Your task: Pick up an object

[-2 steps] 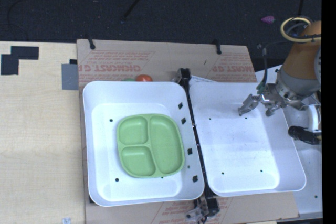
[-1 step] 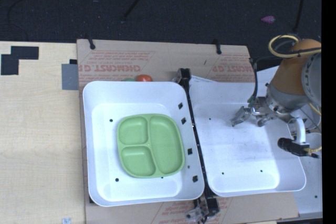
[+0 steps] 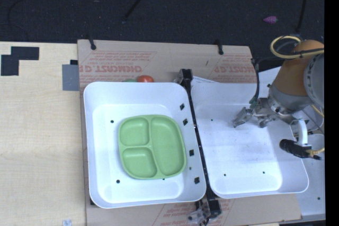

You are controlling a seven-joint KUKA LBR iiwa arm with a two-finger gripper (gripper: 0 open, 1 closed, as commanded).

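Green plate (image 3: 152,146), three compartments, rounded corners, lies flat in the middle of the left bin (image 3: 100,108), slightly rotated. Arm (image 3: 296,79) comes in from the right, orange band above the wrist, reaching over the right bin (image 3: 238,177). Tool (image 3: 249,118) is low over the right bin's upper right part, pointing left; its fingers (image 3: 239,120) look spread apart with nothing between them. Tool is well apart from the plate. A small red object (image 3: 145,79) sits behind the left bin's far rim on the cardboard (image 3: 159,61). Table (image 3: 37,140) is light wood.
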